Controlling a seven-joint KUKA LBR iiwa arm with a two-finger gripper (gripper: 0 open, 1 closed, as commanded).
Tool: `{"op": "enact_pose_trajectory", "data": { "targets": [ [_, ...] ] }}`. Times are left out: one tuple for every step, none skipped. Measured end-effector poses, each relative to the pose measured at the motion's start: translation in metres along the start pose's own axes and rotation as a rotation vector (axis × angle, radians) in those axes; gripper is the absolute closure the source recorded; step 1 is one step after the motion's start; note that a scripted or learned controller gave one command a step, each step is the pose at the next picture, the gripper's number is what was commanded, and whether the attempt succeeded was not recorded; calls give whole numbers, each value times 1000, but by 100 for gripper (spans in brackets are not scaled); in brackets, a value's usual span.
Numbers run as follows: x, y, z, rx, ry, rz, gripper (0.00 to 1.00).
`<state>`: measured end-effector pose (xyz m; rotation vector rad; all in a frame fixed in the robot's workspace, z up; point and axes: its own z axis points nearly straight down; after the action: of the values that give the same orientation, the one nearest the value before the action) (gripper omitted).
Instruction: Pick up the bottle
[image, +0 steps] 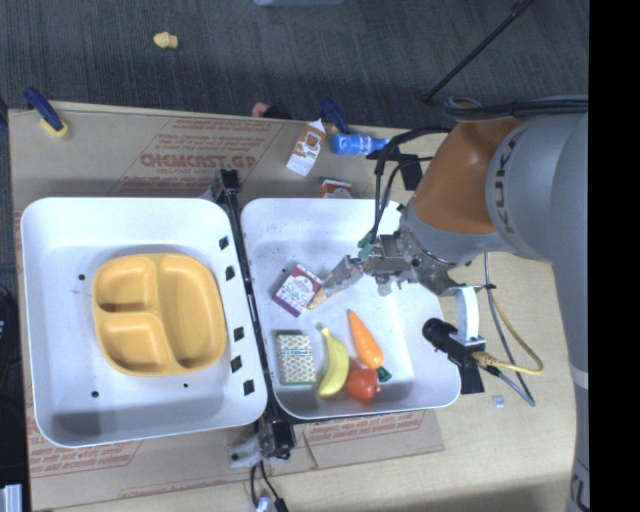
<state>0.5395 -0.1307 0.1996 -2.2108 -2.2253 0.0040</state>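
Jaws state cannot be told; the gripper (335, 283) hovers in the right bin (420, 395) beside a small carton (296, 290). No bottle can be identified, so judged progress: pick not yet made.

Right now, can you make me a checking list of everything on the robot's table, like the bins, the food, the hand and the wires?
Surface: cardboard-covered bench bearing a left white bin and a right white bin.
Job's things: blue bottle lies on the bench behind the right bin, outside it.
Clutter: yellow divided plate in the left bin; in the right bin a small purple carton, green packet, banana, carrot and tomato; small milk carton beside the bottle.
Hand: hand low in the right bin by the purple carton; whether it grips anything is unclear.
Cables: black cables over the arm; yellow cable at its right.
Surroundings: dark carpet with a yellow scrap; blue clamp.
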Motion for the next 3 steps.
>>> {"op": "enact_pose_trajectory", "data": {
  "targets": [
    [0,0,-10,3,1,-5,100],
    [-77,-47,-16,1,0,88,100],
    [-51,-64,1,1,2,490,100]
  ]
}}
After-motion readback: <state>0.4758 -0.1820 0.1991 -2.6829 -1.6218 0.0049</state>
